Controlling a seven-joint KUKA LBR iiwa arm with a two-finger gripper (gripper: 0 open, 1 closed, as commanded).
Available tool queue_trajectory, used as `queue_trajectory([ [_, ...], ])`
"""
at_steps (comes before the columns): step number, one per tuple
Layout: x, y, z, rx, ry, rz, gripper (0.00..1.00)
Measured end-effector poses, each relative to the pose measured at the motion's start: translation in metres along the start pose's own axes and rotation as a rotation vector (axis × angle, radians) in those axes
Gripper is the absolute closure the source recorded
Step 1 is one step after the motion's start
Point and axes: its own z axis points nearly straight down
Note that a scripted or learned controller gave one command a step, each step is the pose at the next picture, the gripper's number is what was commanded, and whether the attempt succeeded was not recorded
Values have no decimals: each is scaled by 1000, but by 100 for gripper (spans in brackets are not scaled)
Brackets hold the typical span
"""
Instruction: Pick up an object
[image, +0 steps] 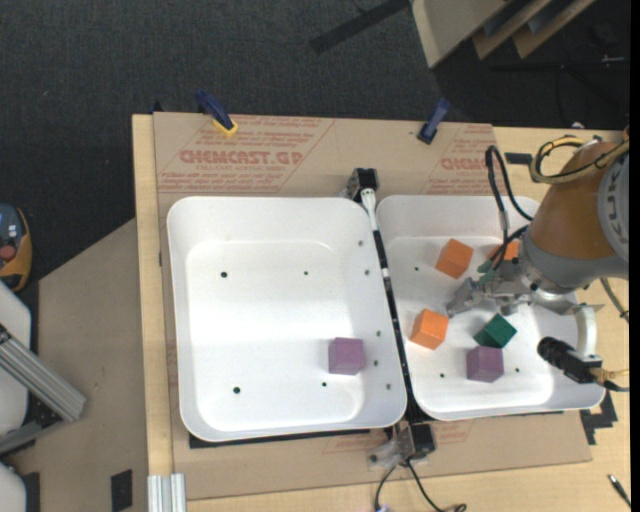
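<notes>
Tool (480, 294): hangs low over the middle of the right bin (420, 400), reaching in from the right. Whether it is released or clenched cannot be told from this slant, and no block is seen gripped in it.
Step in hand: judged to be the approach, since every block lies on a bin floor and none is lifted yet.
Likeliest target: the green block (496, 331), on the right bin's floor just beside the tool, on its front side (it seems to sit turned corner-on).
Next move: probably a short shift to centre over the green block, a wrist turn to match its flat faces, then a straight descent and a close.
Neighbours: the near purple block (485, 364) sits just beside the green one toward the front. The lower orange block (430, 328) is near on the left, and the upper orange block (454, 257) lies apart toward the back.
In the way: the near purple block crowds one side of the green block, so a careless descent could nudge either.
Left bin (200, 230): holds a lone purple block (346, 355) near its front right corner, well apart from the tool.
Surroundings: a cardboard sheet (250, 150) lies under both bins, held by two blue clamps (216, 112).
</notes>
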Motion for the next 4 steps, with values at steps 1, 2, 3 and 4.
queue_trajectory([
  [1,-52,48,5,-21,-10,2,0],
  [2,28,85,4,-21,-4,-8,0],
  [3,61,118,4,-22,-7,-4,0],
  [4,59,117,-8,-23,-9,-1,100],
])
